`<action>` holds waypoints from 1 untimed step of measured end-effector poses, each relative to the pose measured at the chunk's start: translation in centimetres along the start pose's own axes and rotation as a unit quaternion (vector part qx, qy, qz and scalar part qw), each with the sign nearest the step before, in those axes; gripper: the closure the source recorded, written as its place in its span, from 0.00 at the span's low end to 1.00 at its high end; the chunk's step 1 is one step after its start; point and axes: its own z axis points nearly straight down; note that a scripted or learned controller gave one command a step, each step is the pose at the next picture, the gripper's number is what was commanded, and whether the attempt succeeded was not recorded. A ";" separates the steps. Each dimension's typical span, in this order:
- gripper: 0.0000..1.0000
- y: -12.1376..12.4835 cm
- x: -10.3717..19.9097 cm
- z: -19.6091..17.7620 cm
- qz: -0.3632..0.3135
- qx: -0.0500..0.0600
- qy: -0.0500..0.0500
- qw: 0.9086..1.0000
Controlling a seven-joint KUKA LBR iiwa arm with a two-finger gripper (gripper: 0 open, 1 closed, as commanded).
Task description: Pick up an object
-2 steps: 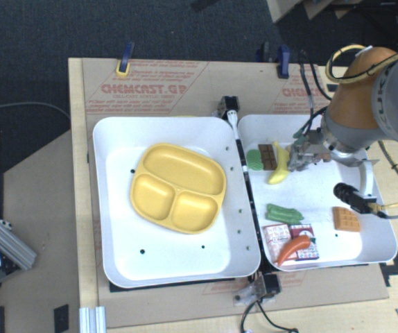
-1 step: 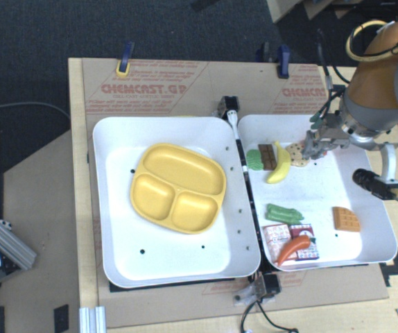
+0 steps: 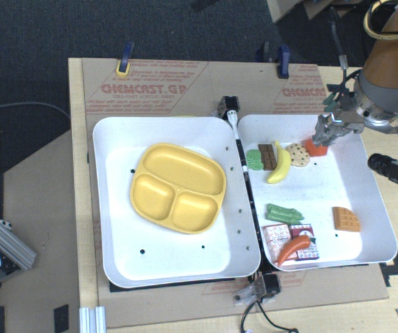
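My gripper [image 3: 325, 134] hangs over the far right part of the right bin [image 3: 365, 186]. It is directly above a small red-orange object [image 3: 317, 148] and looks to touch its top. To the left of that object lie a speckled cookie [image 3: 297, 155], a yellow banana [image 3: 279, 168], a brown bar [image 3: 267, 157] and a green round piece [image 3: 254, 160]. Nearer the front are a green vegetable [image 3: 283, 214], a waffle piece [image 3: 346, 219], and a red chili [image 3: 295, 247] lying on a printed packet [image 3: 303, 234].
The left bin [image 3: 116, 207] holds a yellow divided plate [image 3: 178, 188]. A black ridge [image 3: 243, 179] separates the two bins. Blue and yellow clamps [image 3: 123, 61] sit on the board's far edge. The arm's body [image 3: 390, 61] looms at the right.
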 end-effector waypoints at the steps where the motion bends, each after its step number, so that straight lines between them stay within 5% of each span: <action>1: 1.00 -3.5 2.7 0.4 0.000 0.006 0.002 1.000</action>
